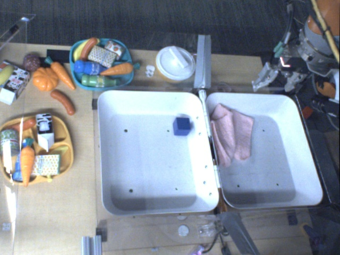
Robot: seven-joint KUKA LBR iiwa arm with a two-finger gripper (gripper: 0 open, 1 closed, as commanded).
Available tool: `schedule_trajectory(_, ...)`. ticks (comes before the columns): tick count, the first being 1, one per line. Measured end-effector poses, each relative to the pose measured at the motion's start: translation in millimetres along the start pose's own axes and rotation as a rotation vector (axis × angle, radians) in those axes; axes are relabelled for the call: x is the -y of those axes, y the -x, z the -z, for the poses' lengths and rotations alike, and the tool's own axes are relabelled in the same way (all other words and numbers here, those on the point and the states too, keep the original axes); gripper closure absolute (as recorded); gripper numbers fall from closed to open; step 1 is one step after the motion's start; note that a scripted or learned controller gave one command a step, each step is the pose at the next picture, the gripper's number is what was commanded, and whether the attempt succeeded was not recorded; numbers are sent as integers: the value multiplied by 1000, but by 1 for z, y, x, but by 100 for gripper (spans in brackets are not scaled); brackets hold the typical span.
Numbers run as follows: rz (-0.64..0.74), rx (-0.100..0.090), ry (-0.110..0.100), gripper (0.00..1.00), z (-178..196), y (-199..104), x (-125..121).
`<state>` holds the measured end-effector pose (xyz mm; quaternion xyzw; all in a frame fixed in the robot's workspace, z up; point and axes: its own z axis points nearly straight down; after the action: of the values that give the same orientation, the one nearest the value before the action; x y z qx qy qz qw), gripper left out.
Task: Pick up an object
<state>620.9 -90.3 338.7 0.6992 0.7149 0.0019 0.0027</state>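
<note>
Dark carpet ran behind a pale wooden bench [58, 206] that carried two shallow white bins side by side. At about one o'clock in the left bin [133, 195] sat a small blue cube [182, 126], alone and near the divider. A crumpled pink cloth [231, 134] lay in the right bin [287, 190], against its nine o'clock wall. The gripper [272, 77] hung at the scene's two o'clock, above the bench just beyond the right bin's far rim, well apart from cube and cloth; nothing was seen in its grasp, and its spread could not be judged. At ten o'clock stood a blue bowl [101, 62] of toy food, beside a white lidded dish [176, 63], and at nine o'clock a yellow plate [37, 149] of more toys.
</note>
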Motion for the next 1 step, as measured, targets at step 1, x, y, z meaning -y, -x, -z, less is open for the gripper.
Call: schedule_trajectory(1, 56, -2, -6, 0, -82, -7, 61)
